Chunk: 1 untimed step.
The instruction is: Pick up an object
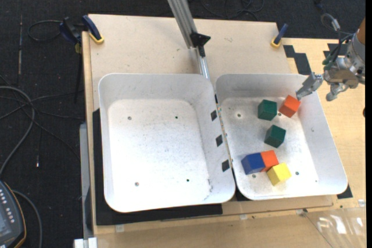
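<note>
My claw (321, 90) hangs spread and empty at the frame's right edge, beside the orange cube (289, 105) (a near candidate) — next, I'd judge, comes descending squarely over it.

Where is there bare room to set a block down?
The left bin offers a bare floor. In the right bin, only the patch by the divider is free; blocks crowd its middle and the corner near the tool.

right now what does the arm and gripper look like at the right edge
The gripper is a metallic grey two-finger unit with thin, pale grey fingers. Above it sits a blocky grey wrist assembly with small green wires or fittings on its side. A thin grey cable loops up from it. A bit of the arm's pale body shows at the frame's edge.
</note>
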### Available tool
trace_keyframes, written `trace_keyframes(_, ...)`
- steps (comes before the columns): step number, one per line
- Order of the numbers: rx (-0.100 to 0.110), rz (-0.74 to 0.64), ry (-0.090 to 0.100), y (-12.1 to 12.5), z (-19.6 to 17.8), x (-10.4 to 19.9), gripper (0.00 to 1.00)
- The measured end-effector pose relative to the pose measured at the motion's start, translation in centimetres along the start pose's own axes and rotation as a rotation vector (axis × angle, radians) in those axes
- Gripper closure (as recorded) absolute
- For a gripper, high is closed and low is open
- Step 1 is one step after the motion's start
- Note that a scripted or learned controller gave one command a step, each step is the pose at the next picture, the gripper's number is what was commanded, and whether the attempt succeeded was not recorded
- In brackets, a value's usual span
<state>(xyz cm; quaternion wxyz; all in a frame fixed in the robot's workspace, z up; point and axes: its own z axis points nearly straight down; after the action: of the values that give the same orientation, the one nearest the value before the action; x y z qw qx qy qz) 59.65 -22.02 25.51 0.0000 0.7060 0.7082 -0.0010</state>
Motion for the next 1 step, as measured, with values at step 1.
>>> trace_keyframes(1, 0.006, -0.002, 0.004, -0.03, 14.24, 5.15, 0.0)
